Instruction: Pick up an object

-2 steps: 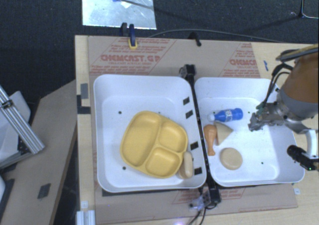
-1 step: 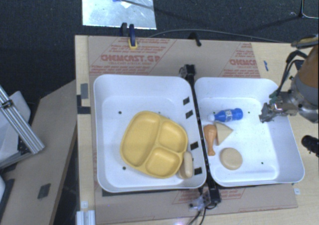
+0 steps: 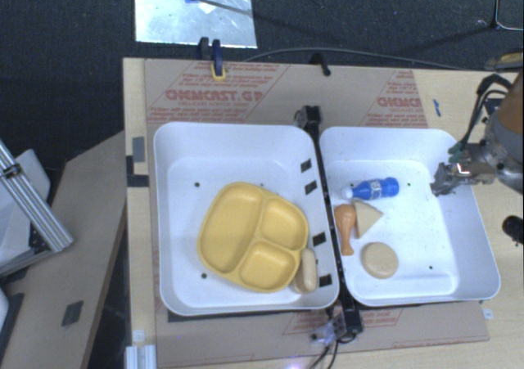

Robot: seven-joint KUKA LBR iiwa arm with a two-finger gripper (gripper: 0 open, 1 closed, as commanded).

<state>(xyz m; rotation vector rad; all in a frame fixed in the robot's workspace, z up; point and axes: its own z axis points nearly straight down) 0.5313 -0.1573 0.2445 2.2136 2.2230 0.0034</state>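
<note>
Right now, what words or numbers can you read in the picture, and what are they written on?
"CHEMCAST GP": red print on the brown sheet under the bins, at its upper left; the letters are blurry, so this reading is my best guess.
The same red print at the sheet's upper right: too blurred to read.
Blue bottle in the right bin: label too small to read.

Count on inspection: two shallow white bins, the left bin (image 3: 176,195) and the right bin (image 3: 467,245). Left bin holds two items: one yellow divided tray (image 3: 250,236) and one beige bread-roll piece (image 3: 308,271). Right bin holds four items: one blue bottle (image 3: 375,189), one toy drumstick (image 3: 346,227), one tan wedge (image 3: 368,215), one round beige disc (image 3: 380,260).
</note>
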